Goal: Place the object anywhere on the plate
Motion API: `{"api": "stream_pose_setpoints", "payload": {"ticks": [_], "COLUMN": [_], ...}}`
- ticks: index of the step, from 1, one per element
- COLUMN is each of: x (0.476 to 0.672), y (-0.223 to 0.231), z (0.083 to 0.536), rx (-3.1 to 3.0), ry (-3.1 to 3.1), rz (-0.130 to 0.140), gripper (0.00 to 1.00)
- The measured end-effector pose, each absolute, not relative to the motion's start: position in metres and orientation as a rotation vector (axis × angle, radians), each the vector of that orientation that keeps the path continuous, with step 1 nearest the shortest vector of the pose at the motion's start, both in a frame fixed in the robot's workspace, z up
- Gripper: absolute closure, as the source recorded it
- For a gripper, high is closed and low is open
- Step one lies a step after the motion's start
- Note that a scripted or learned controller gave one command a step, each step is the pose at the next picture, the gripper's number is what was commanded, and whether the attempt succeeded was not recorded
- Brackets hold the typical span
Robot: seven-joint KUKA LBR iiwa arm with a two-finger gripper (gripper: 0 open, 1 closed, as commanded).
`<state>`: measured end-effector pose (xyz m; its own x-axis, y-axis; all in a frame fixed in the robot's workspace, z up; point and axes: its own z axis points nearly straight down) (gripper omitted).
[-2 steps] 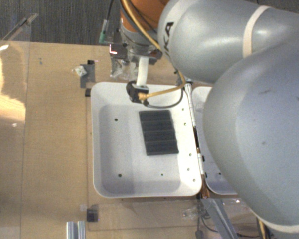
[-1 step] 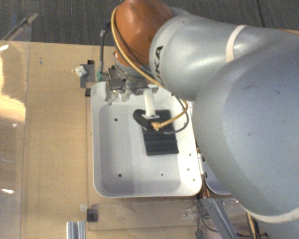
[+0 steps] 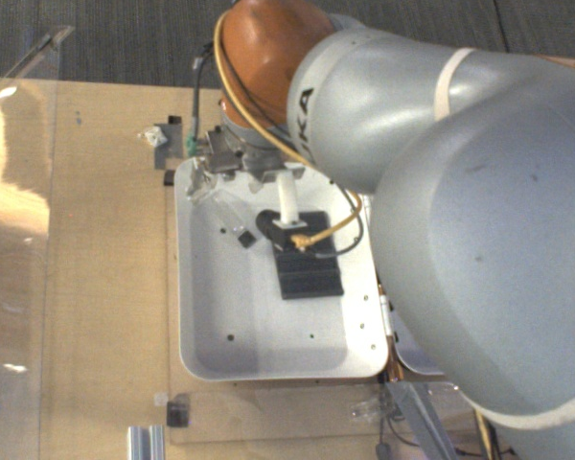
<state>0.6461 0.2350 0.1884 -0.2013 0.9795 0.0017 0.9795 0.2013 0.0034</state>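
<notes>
Pale wooden surface [image 3: 96, 257], grey carpet beyond it. White bin [image 3: 186, 286] sits mid-frame, and the grey arm covers the bin's right side.

Claw [image 3: 211, 166] is above the bin's far-left corner, over the rim. Cannot tell whether it is spread or pressed together, since the wrist hides too much. Nothing is seen gripped.

The likely object is a small dark piece [image 3: 246, 239]. It lies loose on the bin floor in the far-left quarter, just inside the corner where the claw hangs and apart from both walls.

Risks, as judged:
- The piece is small and flat, so a descent slightly off centre probably closes on nothing or flicks it away.
- The claw is close to the bin's corner, so a straight drop may clip the rim.
- A weak pinch may let the piece slip on the way to the plate.

Orientation: the piece reads as a small tilted square with one corner toward the bin's near edge. No clear long axis, and it is too small to say which way it points.
</notes>
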Motion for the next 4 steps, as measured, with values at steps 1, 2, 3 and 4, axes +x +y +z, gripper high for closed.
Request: {"api": "stream_pose_setpoints", "payload": {"ticks": [1,2,3,4], "x": [0.665,0.612,0.615,0.66], "y": [0.222,0.219,0.218,0.222], "z": [0.128,0.09,0.103,0.088], "rx": [1.714,2.178,2.175,1.639], "ry": [2.632,2.26,2.256,2.731], "rz": [0.004,0.016,0.024,-0.083], "gripper": [0.0,0.0,1.0,1.0]}}
